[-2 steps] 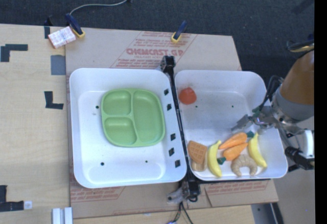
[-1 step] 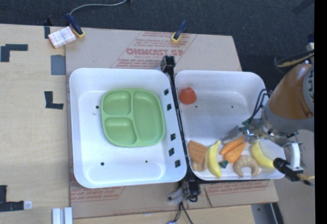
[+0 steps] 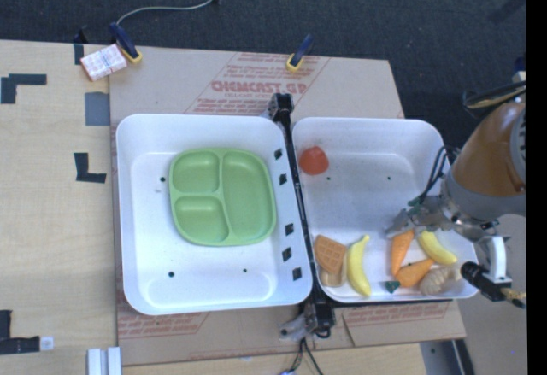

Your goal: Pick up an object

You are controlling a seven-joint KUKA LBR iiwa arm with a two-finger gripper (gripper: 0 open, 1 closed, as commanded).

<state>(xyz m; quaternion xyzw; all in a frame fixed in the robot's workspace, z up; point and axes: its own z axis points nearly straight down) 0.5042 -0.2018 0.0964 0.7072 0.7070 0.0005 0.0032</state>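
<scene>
The right bin (image 3: pixel 367 136) holds several toy foods. A red-orange ball (image 3: pixel 314 161) lies near its far left corner. Along the near wall lie a tan waffle piece (image 3: pixel 329 255), a yellow banana (image 3: pixel 359 265), two orange carrots (image 3: pixel 399 251) (image 3: pixel 414 272), a second banana (image 3: pixel 438 248) and a beige lump (image 3: pixel 438 281). My gripper (image 3: pixel 410 224) hangs low over the right part of this bin, just above the upper end of the upright carrot. I see nothing held in it.
The left bin (image 3: pixel 141 194) holds a green divided plate (image 3: pixel 222 196). The grey arm with its orange band (image 3: pixel 491 164) comes in over the right bin's right wall. Black clips (image 3: pixel 291 194) line the divider between the bins. Cardboard lies under both bins.
</scene>
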